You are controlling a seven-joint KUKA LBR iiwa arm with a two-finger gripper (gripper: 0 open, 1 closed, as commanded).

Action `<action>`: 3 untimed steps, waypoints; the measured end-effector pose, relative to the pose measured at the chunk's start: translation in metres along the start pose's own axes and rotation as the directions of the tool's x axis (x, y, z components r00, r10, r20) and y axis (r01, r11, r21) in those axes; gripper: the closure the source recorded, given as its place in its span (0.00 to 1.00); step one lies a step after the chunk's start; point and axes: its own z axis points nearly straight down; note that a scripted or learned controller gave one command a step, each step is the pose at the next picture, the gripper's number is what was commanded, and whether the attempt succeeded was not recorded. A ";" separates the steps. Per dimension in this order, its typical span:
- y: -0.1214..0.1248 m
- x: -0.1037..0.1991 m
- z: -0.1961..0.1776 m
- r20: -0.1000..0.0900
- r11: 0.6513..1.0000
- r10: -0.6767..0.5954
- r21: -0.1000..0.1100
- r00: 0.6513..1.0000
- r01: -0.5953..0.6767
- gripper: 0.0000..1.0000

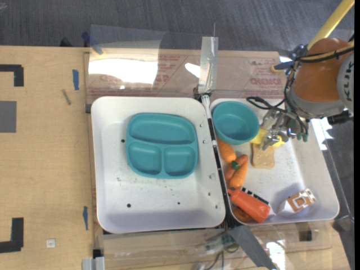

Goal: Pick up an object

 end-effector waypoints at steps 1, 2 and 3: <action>0.027 0.092 -0.005 -0.020 0.992 0.125 -0.007 0.992 -0.125 1.00; 0.034 0.133 -0.006 0.016 0.955 0.297 -0.013 0.955 -0.297 1.00; 0.033 0.149 -0.006 0.022 0.998 0.056 -0.014 0.998 -0.055 1.00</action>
